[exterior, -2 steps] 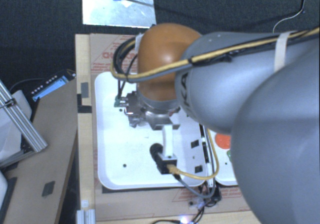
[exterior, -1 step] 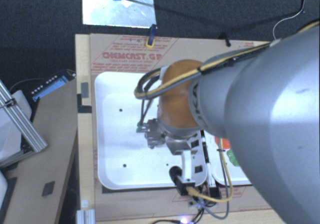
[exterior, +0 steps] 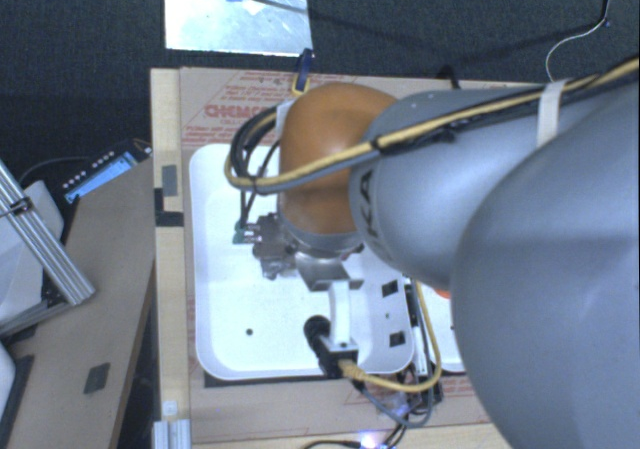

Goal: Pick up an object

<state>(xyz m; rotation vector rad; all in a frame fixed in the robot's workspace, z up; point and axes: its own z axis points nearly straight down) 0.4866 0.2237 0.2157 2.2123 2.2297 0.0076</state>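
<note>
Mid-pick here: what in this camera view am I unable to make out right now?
- Gripper: the orange band and wrist cover it in the camera view; its state is unreadable.
- Any held object: hidden under the wrist.
- Right bin: mostly covered by the grey arm.
- Left bin: its right part lies under the wrist; a dark speck on its floor is too small to identify.

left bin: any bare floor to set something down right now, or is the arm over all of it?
Bare floor of the left bin: a strip along its left wall, and the lower-left patch between that wall, the near rim and the arm's wrist hardware; one small dark speck sits there. Crowded: the bin's centre and right side, under the orange band and the grey arm.
</note>
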